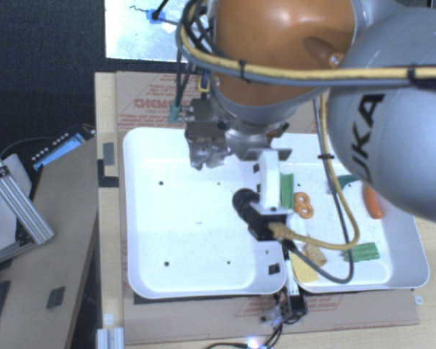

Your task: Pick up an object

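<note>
Green block (286, 189), long axis upright

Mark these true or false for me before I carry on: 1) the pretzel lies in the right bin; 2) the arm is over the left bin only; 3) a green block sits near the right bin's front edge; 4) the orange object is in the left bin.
1) True: the pretzel lies in the right bin.
2) False: the arm hangs over the back of both bins, spanning the divide between them.
3) True: the green block lies near the front of the right bin.
4) False: the orange object lies in the right bin, partly under the arm, not in the left bin.
</note>
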Motion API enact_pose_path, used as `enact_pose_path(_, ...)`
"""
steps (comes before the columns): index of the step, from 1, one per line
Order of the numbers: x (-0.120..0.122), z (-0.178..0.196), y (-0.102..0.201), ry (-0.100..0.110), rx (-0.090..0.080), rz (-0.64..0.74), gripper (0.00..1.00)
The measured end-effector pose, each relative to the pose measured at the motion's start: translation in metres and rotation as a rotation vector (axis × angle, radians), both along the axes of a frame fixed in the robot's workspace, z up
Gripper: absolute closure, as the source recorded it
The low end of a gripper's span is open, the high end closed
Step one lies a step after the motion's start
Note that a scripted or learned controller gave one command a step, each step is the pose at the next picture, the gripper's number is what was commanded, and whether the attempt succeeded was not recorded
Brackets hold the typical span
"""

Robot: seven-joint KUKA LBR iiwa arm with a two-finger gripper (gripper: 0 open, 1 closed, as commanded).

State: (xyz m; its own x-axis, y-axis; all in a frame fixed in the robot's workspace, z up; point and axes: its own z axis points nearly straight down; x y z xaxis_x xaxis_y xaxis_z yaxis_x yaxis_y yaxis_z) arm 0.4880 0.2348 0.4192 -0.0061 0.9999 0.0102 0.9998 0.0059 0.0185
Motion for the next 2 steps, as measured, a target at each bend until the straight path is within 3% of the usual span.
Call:
enact_pose_path(1, -0.002, -0.114, -0.039, 0.028, -0.015, -0.009, 1.00)
enact_pose_path(2, -0.002, -0.107, -0.018, 0.017, -0.009, -0.001, 1.00)
